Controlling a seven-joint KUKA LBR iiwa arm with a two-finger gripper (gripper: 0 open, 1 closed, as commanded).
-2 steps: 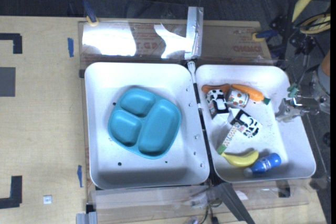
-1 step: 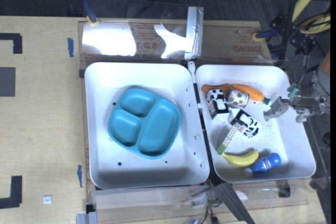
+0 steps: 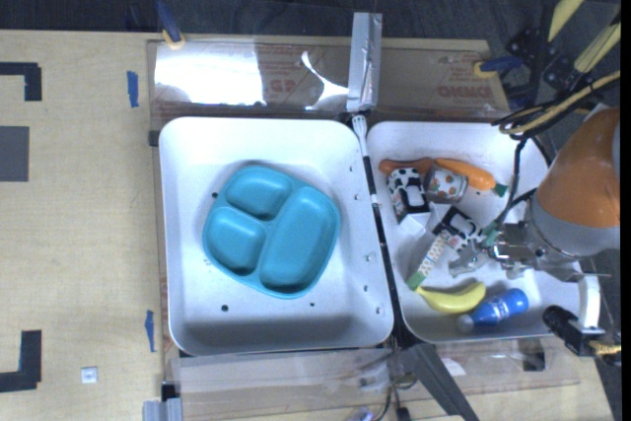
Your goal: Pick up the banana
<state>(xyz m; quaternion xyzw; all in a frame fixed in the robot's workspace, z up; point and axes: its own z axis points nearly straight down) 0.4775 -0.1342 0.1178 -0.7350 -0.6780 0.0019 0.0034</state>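
Banana (image 3: 454,296) lies just below the claw (image 3: 463,256).

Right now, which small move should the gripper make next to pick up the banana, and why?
Probably a short move down-left in the view, then descend: the gripper sits just above the banana, which lies free near the right bin's front, touching a blue bottle.

The banana (image 3: 454,296) is yellow, whole and unpeeled, lying flat in the right-hand bin (image 3: 399,301) near its six o'clock edge. Its curve bows toward six o'clock, ends pointing to nine and three, with a dark tip at nine.
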